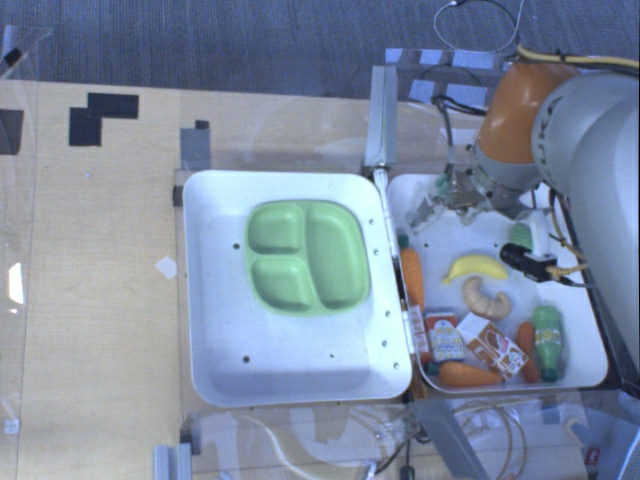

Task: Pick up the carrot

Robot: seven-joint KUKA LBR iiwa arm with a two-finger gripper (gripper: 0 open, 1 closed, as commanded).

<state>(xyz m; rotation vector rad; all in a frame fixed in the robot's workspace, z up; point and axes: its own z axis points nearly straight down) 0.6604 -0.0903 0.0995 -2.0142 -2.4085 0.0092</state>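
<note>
Hovering at the upper part of the right bin (pixel 597 366), the gripper (pixel 447 200) had its fingers spread with nothing between them. One carrot (pixel 411 277) lay against that bin's left wall, lower in the frame and well apart from it. Judging by this, grasping and lifting were both undone.

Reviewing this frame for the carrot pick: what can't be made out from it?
- Claw: small and blurred, below the arm's wrist; its grip state is unreadable.
- Carrot: lies along the right bin's left wall; whether it touches the wall is unclear.
- Small cartons: print too small to read.
- Arm: cut off by the right edge.
</note>
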